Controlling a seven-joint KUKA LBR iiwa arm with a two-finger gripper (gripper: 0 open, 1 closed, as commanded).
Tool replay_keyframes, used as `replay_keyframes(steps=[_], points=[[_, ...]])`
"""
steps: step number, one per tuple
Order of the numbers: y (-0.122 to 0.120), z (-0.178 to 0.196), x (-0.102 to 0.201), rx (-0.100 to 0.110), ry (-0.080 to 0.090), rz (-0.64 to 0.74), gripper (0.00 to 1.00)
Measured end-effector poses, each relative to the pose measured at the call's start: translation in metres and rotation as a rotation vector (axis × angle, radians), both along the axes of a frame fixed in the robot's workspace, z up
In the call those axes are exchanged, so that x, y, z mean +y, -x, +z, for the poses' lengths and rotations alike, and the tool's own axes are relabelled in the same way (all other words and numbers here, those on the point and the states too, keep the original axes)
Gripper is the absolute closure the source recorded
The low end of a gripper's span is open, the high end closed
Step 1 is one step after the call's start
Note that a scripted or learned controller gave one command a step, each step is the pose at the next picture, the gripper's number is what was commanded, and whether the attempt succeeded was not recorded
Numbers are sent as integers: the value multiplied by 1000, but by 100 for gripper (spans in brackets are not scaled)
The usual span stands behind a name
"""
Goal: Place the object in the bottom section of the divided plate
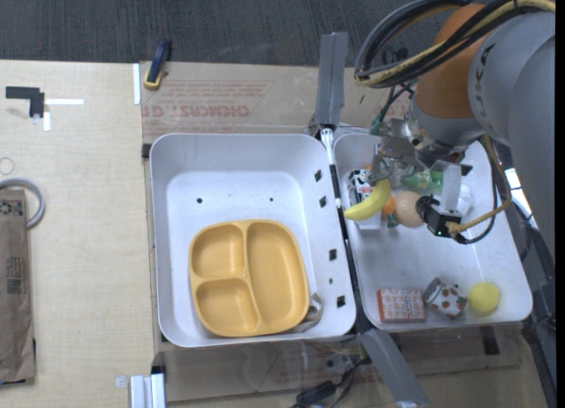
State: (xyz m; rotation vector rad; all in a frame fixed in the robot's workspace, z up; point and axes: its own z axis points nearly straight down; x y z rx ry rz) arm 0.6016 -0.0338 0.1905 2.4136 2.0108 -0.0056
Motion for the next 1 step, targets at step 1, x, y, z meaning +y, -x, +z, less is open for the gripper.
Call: replay_keyframes(steps=[1], points=[[-57,0,21,0,2,-359,100]])
